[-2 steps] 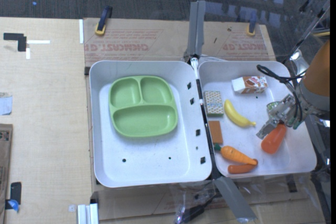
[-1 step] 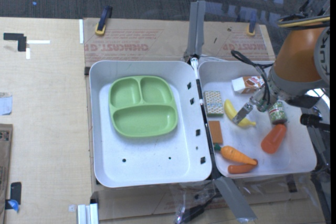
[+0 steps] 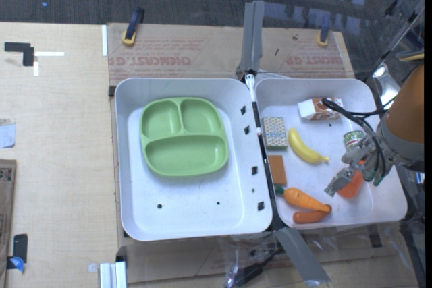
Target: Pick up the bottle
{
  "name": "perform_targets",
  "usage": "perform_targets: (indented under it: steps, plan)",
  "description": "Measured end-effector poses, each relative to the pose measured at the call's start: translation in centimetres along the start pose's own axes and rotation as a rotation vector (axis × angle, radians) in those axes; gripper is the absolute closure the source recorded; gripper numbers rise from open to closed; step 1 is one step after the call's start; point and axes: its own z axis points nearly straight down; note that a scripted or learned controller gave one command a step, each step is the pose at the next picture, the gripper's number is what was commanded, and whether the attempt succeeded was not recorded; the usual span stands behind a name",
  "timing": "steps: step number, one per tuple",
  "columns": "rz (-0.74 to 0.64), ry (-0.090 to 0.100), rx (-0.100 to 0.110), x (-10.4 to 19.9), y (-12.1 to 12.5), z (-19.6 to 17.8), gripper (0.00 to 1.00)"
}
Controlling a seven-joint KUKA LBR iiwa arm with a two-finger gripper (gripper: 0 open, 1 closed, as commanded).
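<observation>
Camera view, looking down at a slant on two white bins side by side. In the left bin [image 3: 128,165], a green divided plate [image 3: 183,137], lying flat toward the far half. In the right bin [image 3: 398,209], a scatter of small things: a white and orange carton [image 3: 317,109] at the far side, a speckled sponge [image 3: 274,131] near the dividing wall, a banana [image 3: 307,147] just beside it, a brown block [image 3: 277,170] below the sponge, a carrot [image 3: 307,199] and a second orange piece [image 3: 310,216] at the near edge.

Reaching in from the right, the grey arm with its orange band [image 3: 412,111]. Gripper [image 3: 341,180] low over the right bin's right half, tilted toward the carrot. Impossible to tell whether wide, narrow or holding. Directly against its tip, a red-orange object [image 3: 352,189], partly hidden.

Bottle [image 3: 354,139], green and white, just beyond the gripper on the far side, close to the wrist cables, apart from the gripper's tip and seemingly resting in the bin.
</observation>
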Motion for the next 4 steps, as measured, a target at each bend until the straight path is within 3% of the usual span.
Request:
perform_targets:
  steps: [1,2,3,4]
  plan:
    - [-0.030,-0.002,0.000,-3.1,-3.3,-8.2,0.00]
    - [0.169,-0.002,0.000,-6.3,-0.8,-10.3,0.00]
    - [0.147,0.002,0.001,-3.0,-0.9,3.9,0.00]
    - [0.280,-0.002,0.000,-6.7,6.2,6.5,0.00]
